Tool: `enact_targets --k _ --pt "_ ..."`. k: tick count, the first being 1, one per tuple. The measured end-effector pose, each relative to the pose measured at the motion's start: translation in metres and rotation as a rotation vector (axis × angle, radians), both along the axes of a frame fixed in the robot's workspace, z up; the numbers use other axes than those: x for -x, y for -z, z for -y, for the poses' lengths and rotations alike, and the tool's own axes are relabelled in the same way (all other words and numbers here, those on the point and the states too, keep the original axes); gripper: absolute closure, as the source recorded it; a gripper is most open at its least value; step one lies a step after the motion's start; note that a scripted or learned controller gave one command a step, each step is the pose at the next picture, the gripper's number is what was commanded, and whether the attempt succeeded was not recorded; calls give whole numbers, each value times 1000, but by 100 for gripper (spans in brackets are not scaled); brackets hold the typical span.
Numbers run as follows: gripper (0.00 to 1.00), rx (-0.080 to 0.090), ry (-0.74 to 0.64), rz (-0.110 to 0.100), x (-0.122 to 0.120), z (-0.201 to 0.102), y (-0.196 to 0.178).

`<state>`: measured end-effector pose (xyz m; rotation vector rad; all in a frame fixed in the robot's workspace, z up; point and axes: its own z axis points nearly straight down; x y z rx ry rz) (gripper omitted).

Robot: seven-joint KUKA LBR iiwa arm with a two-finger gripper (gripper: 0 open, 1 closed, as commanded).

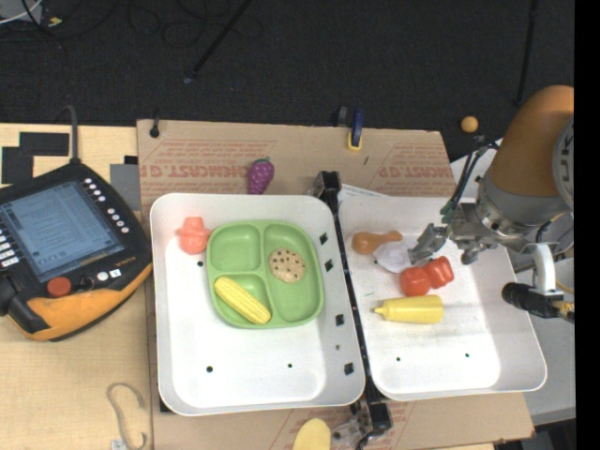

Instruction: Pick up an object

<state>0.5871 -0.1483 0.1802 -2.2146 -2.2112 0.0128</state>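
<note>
here, green tray [309, 309] with corn [242, 300], cookie [287, 265], in left bin [244, 378]

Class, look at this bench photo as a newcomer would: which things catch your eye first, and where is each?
The green divided plate in the left bin, holding a corn cob and a cookie. Then the gripper over the right bin, just above a red pepper and a yellow mustard bottle.

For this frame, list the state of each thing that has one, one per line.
Gripper: low over the right bin, fingers unclear, nothing seen held.
Red pepper: lying in the right bin, just below the gripper.
Mustard bottle: on its side.
Green plate: flat in the left bin.
Corn: in the plate's lower-left compartment.
Cookie: in the plate's right compartment.
</note>
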Motion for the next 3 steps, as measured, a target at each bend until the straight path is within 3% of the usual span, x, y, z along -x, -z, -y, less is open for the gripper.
enact_targets --k 1,2,3 --pt "0 2 -2 12 -3 0 -7" --pt "0 1 -3 8 3 -1 56" --pt "0 1 -2 9 3 -4 95"
